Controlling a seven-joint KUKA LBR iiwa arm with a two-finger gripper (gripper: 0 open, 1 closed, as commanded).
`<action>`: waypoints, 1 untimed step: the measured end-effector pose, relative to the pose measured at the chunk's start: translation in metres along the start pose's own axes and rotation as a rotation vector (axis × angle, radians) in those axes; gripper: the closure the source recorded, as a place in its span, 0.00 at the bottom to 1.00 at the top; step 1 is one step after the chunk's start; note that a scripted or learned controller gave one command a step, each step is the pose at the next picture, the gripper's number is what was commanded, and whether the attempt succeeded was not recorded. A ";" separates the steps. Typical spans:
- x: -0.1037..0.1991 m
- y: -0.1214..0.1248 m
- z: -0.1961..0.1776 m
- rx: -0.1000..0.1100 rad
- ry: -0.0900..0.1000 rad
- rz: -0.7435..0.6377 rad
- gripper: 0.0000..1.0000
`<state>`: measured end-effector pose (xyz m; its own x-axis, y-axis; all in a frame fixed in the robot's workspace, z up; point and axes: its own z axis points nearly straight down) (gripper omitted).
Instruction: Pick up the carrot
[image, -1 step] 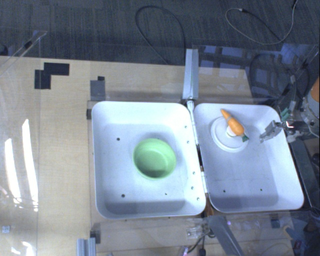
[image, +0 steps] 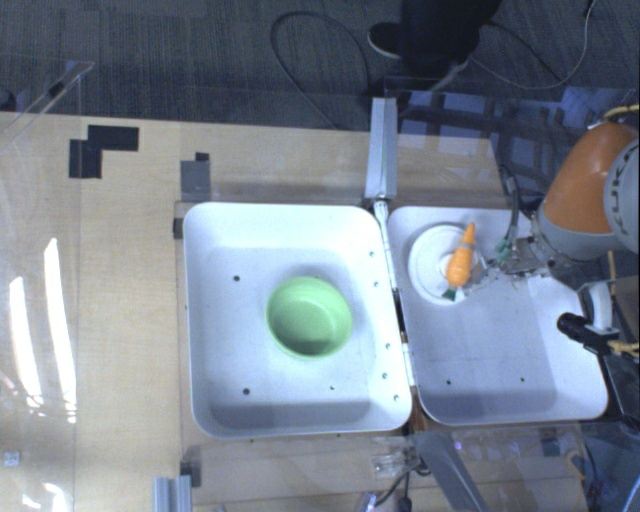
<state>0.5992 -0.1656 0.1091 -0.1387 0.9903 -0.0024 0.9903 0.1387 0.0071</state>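
Here, the carrot (image: 461, 262) lies on a white plate (image: 432, 270) in the right bin (image: 520, 370), the gripper (image: 492, 262) just beside it, grip unclear.

Grey arm (image: 600, 200) reaches in from right, tool (image: 497, 262) low

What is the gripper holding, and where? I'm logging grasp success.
Cannot be told. The gripper sits right beside the carrot on the white plate, but the contact is too small to make out.
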 end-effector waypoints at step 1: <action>0.031 0.043 0.015 0.013 -0.009 -0.096 0.00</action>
<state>0.6374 -0.1288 0.0941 -0.2327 0.9725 -0.0112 0.9725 0.2327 -0.0063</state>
